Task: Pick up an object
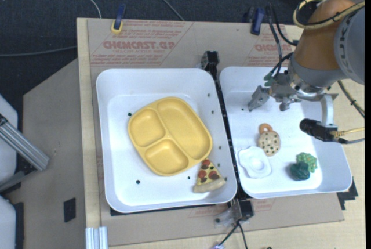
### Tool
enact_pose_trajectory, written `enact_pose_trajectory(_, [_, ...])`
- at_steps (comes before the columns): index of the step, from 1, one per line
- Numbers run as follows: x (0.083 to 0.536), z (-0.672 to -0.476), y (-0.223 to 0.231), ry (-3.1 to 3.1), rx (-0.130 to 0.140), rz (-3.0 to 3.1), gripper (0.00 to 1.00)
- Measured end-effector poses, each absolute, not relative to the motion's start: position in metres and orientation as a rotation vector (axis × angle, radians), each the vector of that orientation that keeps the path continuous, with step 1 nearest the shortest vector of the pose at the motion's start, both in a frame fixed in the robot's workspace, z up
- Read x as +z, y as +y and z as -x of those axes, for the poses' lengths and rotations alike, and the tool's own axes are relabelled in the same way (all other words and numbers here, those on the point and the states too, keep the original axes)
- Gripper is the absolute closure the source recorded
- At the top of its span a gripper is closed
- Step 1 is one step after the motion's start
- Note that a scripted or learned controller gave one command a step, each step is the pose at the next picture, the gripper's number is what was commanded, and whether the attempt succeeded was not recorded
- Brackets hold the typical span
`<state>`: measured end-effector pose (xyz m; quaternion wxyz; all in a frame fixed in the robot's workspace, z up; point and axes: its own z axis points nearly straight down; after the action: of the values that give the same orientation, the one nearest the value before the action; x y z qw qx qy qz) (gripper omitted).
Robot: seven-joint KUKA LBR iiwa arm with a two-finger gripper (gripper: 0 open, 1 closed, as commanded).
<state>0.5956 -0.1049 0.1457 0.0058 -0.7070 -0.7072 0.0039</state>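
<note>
From the overhead camera, the gripper (270, 97) hangs over the back of the right bin (232, 126), fingers spread wide with nothing between them. The cookie (269, 142) lies nearer the front edge, almost straight ahead of the fingertips (a small pretzel (265, 129) touches its far side). It is round, tan, dark-speckled and lies flat.

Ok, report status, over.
Gripper open, holding nothing, above right bin. Cookie, fried egg, broccoli below it, untouched. Nothing in the way.
</note>
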Motion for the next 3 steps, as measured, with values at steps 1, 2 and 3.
enact_pose_trajectory(1, [0.082,-0.596,-0.106,-2.216,0.004,2.218,0.00])
enact_pose_trajectory(2, [0.090,-0.597,-0.105,-2.216,0.003,2.216,1.00])
enact_pose_trajectory(3, [0.132,-0.605,-0.108,-2.223,0.001,2.220,1.00])
